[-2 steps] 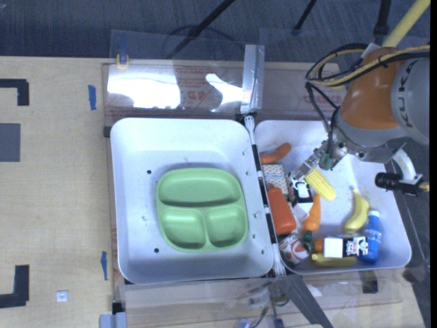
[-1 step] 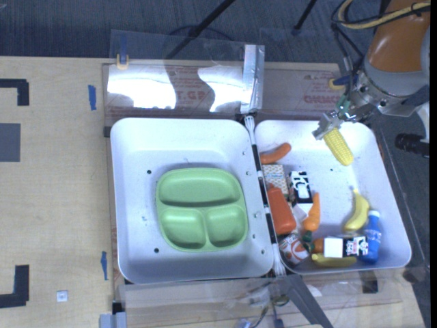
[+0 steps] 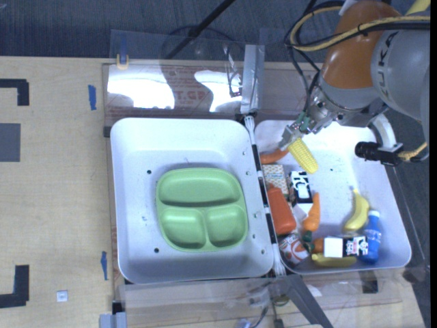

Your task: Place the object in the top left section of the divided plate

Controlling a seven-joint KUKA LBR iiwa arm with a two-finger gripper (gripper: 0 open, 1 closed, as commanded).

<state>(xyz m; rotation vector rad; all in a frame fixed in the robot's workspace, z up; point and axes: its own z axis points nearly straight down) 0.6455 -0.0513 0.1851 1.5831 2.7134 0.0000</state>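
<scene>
On the pale wooden tabletop (image 3: 48,203) the left white bin (image 3: 130,149) carries a green divided plate (image 3: 201,207), lying flat near the bin's middle, with one long section along its far side and two smaller sections along its near side; all three sections show bare green. Just to the right, across the shared rim, the right white bin (image 3: 392,217) is crowded: an orange packet (image 3: 281,210) lies along its left wall, a small black-and-white carton (image 3: 299,183) sits beside that, a carrot (image 3: 312,214) lies next to it, and a banana (image 3: 356,210) and a blue bottle (image 3: 372,236) rest toward the right wall. At the far end of this bin the gripper (image 3: 300,132) hangs from the grey arm (image 3: 382,67) with an ear of yellow corn (image 3: 303,154) at its tip, the cob slanting down over the clutter, well apart from the plate; whether the fingers are apart or clamped on the corn I cannot tell
</scene>
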